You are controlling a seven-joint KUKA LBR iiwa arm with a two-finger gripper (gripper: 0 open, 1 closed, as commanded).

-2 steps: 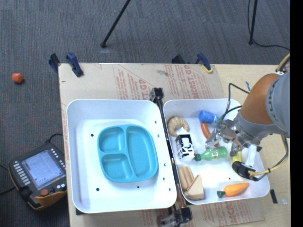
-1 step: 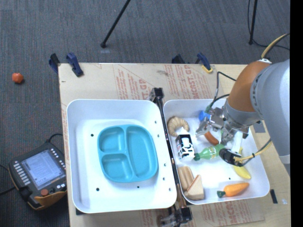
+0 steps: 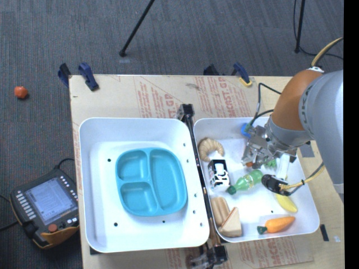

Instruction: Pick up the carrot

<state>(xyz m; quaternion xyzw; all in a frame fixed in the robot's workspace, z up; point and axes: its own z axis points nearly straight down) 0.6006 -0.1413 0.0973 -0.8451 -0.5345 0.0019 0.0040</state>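
Over the right-hand bin (image 3: 312,217) the gripper (image 3: 259,157) hangs low, and whether its fingers are spread or closed cannot be told from this slant. Nothing can be seen held between them. Well below the fingers and a little to their right, the carrot (image 3: 279,224) lies flat near the bin's front wall, its green top pointing left. Between the fingers and the carrot lies a yellow banana (image 3: 286,203), with a green bottle (image 3: 247,182) just under the fingers and slightly left. Left of the fingers sit a croissant (image 3: 210,147) and a black-and-white carton (image 3: 219,174); further down on that side rests a sandwich wedge (image 3: 231,222). Far to the left, in the other bin (image 3: 92,195), lies a blue divided plate (image 3: 151,181).
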